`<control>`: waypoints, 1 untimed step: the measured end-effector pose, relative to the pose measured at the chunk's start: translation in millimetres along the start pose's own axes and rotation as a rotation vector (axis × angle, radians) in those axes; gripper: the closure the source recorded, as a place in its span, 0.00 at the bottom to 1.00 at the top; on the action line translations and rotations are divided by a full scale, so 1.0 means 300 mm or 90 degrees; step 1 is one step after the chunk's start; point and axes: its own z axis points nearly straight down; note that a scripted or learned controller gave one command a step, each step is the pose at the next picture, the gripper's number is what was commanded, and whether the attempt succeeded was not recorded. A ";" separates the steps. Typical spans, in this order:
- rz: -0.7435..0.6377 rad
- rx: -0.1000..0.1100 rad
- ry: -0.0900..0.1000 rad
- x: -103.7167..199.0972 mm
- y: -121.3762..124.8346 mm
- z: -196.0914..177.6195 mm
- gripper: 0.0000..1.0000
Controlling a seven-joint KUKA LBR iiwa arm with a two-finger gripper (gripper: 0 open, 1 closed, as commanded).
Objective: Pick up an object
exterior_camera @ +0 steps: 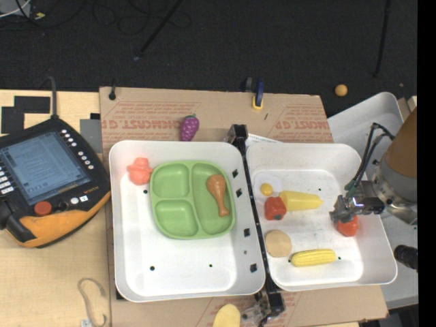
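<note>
My gripper (346,214) is low over the right side of the right bin (371,268), directly above a small red round object (349,228) that lies against the bin floor. The red object's top edge is covered by the gripper, so contact cannot be judged. Further left in the same bin lie a yellow pepper-like piece (302,200), a red piece (274,208), a tiny yellow ball (266,190), a beige round piece (277,243) and a corn cob (313,257).
The left bin (177,281) holds a green divided plate (170,216) with a brown drumstick (219,193), and a pink-orange toy (139,171). Purple grapes (189,127) lie on cardboard behind. A teach pendant (48,176) sits far left. A yellow object (227,315) lies at the front.
</note>
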 end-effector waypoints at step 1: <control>-0.002 0.002 0.001 0.151 0.094 0.039 1.00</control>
